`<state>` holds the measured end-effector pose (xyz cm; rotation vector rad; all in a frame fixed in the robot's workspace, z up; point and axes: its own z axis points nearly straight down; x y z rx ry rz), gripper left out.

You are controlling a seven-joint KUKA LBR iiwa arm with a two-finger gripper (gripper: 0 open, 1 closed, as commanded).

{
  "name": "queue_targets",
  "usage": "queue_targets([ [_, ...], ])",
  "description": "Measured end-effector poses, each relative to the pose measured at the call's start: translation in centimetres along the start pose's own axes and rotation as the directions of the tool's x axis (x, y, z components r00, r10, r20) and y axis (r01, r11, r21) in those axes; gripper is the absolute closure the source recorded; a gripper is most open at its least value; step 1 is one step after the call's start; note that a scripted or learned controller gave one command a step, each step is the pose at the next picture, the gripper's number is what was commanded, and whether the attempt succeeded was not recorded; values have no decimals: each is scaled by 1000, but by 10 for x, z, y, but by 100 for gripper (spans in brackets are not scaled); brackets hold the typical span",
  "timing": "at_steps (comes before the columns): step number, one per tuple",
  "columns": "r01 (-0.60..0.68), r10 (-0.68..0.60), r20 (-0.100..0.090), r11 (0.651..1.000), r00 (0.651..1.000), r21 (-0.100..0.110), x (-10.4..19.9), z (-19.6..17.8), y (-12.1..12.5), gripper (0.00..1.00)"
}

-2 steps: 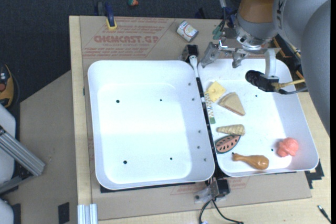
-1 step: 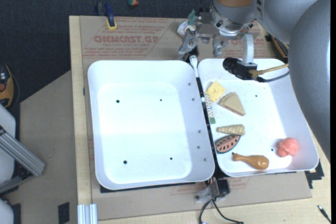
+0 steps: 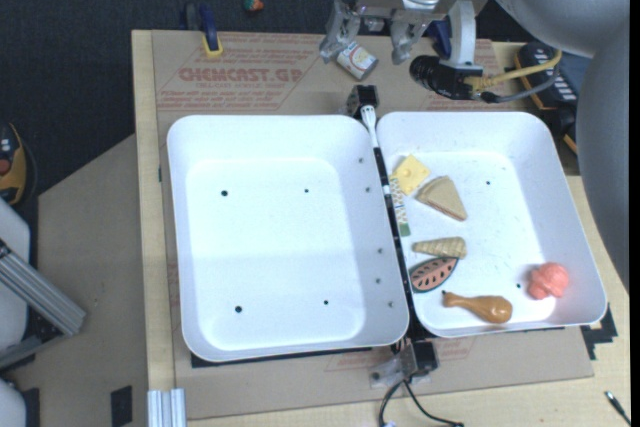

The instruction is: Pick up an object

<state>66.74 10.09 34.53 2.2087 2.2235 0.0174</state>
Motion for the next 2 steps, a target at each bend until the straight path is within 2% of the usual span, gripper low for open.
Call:
queue_targets([
  [1, -4, 4, 4, 1000, 1000, 9, -4, -4, 0, 100],
  [2, -4, 4, 0, 1000, 1000, 0, 15, -98, 1, 100],
])
